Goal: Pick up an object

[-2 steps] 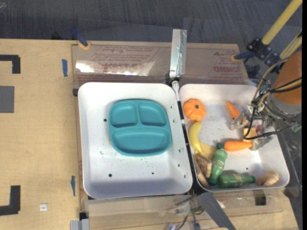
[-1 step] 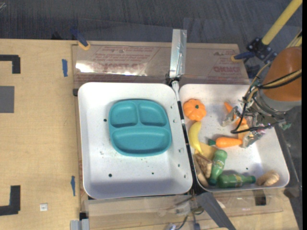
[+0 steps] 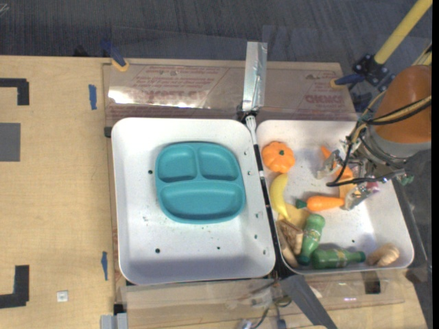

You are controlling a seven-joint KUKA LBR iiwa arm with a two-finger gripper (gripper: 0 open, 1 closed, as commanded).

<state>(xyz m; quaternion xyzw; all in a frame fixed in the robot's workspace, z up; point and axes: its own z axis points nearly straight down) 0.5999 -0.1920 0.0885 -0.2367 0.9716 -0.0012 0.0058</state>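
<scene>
Hovering in the right white bin (image 3: 401, 214), my end effector (image 3: 348, 177), grip unreadable, sits over the orange plastic carrot (image 3: 324, 202), lying left-right. Left white bin (image 3: 130, 184) holds a teal divided plate (image 3: 199, 181).

The tan tabletop (image 3: 55, 204) carries two white bins side by side, the left bin (image 3: 137, 252) and right bin (image 3: 391, 218) touching along their inner edges, with black tape marks (image 3: 17, 91) and blue tape bits (image 3: 92, 96) on its left part.
</scene>
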